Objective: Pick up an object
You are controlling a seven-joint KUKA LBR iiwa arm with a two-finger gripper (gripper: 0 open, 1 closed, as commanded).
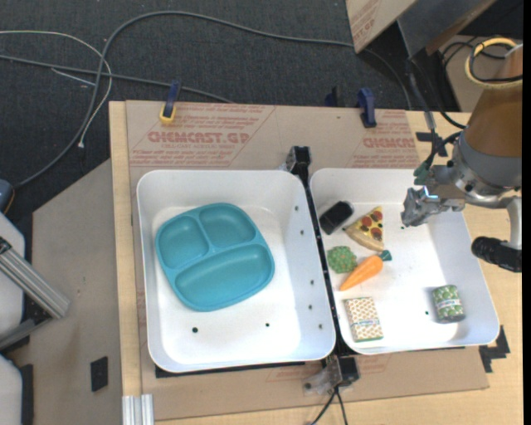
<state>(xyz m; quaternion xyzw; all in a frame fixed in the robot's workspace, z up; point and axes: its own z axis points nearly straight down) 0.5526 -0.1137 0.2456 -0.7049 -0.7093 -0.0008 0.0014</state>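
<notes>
A brown board printed with red lettering forms the worktop (249,137), pinned at its far edge by two blue clamps (171,100), one toward the left and one toward the right. Around it lies dark grey carpet (249,50) crossed by loose pale cables (95,70) at the upper left, while a cardboard box (373,21) with red print juts in at the top and a light tabletop surface shows at the far right. Pale metal framing (29,278) slants in at the lower left edge, and the light is even and soft.
</notes>
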